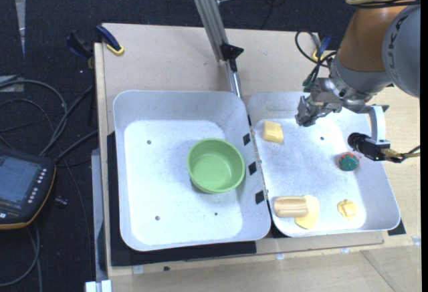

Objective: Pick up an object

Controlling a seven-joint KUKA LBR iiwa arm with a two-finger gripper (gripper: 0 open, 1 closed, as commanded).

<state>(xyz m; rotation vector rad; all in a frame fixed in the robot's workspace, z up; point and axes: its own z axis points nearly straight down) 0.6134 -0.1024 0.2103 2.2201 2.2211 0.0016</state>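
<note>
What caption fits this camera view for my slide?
KUKA arm's gripper above the right bin, near a yellow block; green bowl in the left bin.

There are 2 white bins: the left bin (134,150) and the right bin (321,170). The left bin has 1 thing in it, a green bowl (215,165). The right bin has 4 small things: 1 pale yellow block (272,131), 1 tan roll on a yellow piece (294,208), 1 small yellow piece (346,208) and 1 small teal round thing (348,162).
</note>
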